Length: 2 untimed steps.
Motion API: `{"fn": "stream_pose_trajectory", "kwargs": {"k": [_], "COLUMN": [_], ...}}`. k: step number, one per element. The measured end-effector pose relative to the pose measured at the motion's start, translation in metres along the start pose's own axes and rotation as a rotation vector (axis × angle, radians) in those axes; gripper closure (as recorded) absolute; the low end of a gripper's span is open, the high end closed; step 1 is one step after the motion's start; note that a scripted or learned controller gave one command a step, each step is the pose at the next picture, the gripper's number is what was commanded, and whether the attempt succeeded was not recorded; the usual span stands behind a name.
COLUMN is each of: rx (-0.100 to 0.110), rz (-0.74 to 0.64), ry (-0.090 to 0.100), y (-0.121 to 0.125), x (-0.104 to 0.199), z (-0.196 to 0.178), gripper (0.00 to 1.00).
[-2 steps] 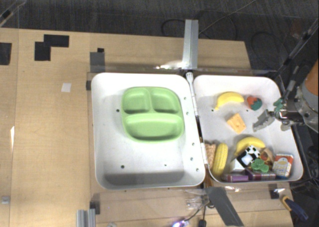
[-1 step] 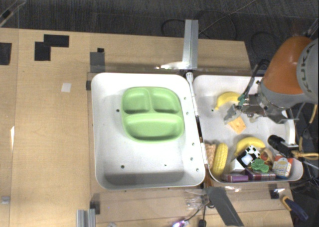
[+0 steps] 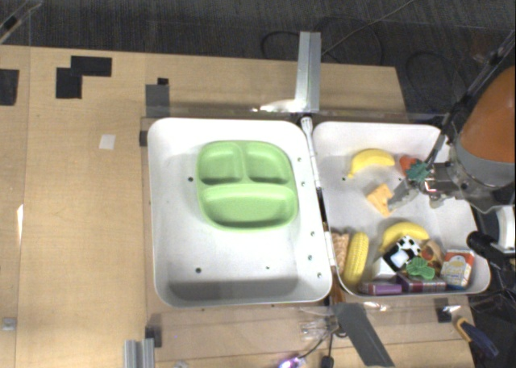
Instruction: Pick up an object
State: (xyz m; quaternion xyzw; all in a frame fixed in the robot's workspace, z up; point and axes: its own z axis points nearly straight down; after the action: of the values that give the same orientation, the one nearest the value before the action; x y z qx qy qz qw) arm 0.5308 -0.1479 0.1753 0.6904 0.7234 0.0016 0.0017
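Pincer [image 3: 403, 190] beside cheese wedge [image 3: 379, 198] (mid-bin), clear of walls.

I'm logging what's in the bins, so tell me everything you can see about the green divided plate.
The green divided plate is a light green tray with rounded corners, and it looks like smooth plastic. It has three compartments: two smaller ones along the far side and one wide one along the near side. It lies flat and upright near the middle of the left white bin, turned slightly askew. It touches the bin floor alone, with nothing in its compartments.
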Motion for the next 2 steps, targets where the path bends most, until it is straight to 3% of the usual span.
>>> {"fn": "stream_pose_trajectory", "kwargs": {"k": [1,2], "rx": [-0.01,-0.016], "rz": [-0.128,-0.13], "ry": [-0.003,-0.002], "y": [0.049,0.052], "x": [0.023,0.025], "z": [0.085,0.073], "gripper": [0.0,1.0]}}
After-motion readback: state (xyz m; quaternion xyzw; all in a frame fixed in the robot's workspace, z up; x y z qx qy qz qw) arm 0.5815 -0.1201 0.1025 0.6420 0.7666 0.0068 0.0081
